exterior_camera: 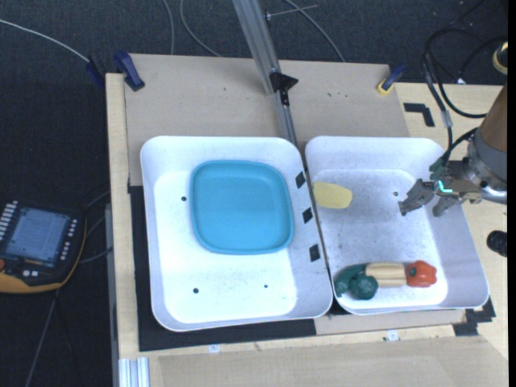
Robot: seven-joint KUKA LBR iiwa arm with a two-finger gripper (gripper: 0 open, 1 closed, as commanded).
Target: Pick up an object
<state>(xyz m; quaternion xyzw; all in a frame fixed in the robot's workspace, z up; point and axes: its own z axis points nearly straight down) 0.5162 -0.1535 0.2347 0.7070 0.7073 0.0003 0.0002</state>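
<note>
Camera view showed the gripper (426, 201) hovering near the right bin's (459, 248) right wall, fingers spread apart and gripping nothing. A pale yellow piece (332, 195) lay well apart from it, against the bin's left wall. A green, tan and red toy (387, 276) lay along the bin's front edge, below the gripper. No writing was legible. The left bin (165, 280) held a blue plate (242, 206)

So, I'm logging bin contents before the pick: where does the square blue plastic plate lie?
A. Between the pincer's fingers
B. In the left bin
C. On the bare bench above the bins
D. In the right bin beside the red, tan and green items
B: the square blue plastic plate lies flat in the left white bin, while the pincer hangs over the right white bin.
</note>
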